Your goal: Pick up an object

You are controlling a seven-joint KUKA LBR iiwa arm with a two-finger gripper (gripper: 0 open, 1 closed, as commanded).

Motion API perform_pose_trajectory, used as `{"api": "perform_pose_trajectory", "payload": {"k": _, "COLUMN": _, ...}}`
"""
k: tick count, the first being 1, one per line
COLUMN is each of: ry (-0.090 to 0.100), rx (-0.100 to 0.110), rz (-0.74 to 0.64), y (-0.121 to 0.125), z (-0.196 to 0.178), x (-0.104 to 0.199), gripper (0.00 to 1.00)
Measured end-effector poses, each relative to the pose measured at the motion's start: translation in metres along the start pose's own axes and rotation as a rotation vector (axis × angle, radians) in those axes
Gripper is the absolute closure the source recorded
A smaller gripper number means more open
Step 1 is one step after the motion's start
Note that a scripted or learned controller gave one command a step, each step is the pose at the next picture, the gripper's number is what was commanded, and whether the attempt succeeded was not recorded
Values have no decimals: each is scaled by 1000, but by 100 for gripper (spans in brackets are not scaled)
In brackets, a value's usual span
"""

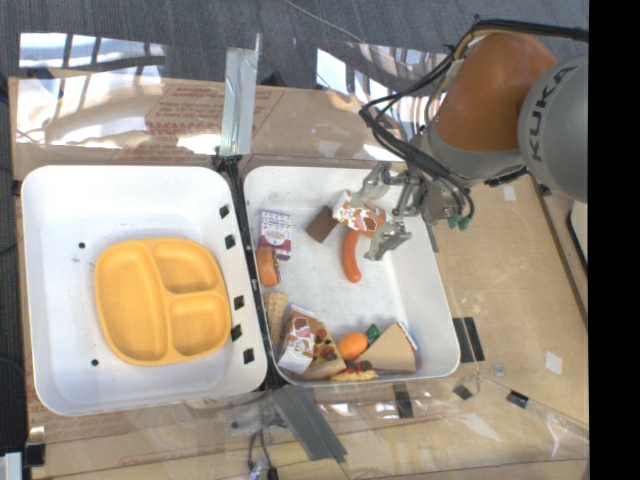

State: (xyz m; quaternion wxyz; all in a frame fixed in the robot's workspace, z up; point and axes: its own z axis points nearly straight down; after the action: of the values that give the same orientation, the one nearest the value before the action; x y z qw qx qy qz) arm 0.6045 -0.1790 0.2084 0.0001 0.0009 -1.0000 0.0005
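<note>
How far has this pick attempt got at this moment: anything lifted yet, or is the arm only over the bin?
Done: the arm has brought its tool down over the right white bin, beside the small printed food packet and the orange sausage. In hand: nothing visibly; whether it grips the packet cannot be told. Left: grasp and lift. The yellow divided plate sits in the left bin.

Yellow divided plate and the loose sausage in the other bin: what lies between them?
In the camera view, the bins' adjoining walls, then a small carton above a second sausage.
</note>
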Motion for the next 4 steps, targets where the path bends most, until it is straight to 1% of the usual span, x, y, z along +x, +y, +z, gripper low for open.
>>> {"api": "perform_pose_trajectory", "payload": {"k": 1, "ry": -10, "rx": 1, "rz": 97, "y": 6, "z": 112, "x": -3, "gripper": 0}}
{"api": "perform_pose_trajectory", "payload": {"k": 2, "ry": -3, "rx": -1, "rz": 176, "y": 10, "z": 115, "x": 10, "gripper": 0}}
{"api": "perform_pose_trajectory", "payload": {"k": 3, "ry": -5, "rx": 0, "rz": 168, "y": 11, "z": 104, "x": 8, "gripper": 100}}
{"api": "perform_pose_trajectory", "payload": {"k": 4, "ry": -4, "rx": 0, "rz": 167, "y": 12, "z": 104, "x": 8, "gripper": 0}}
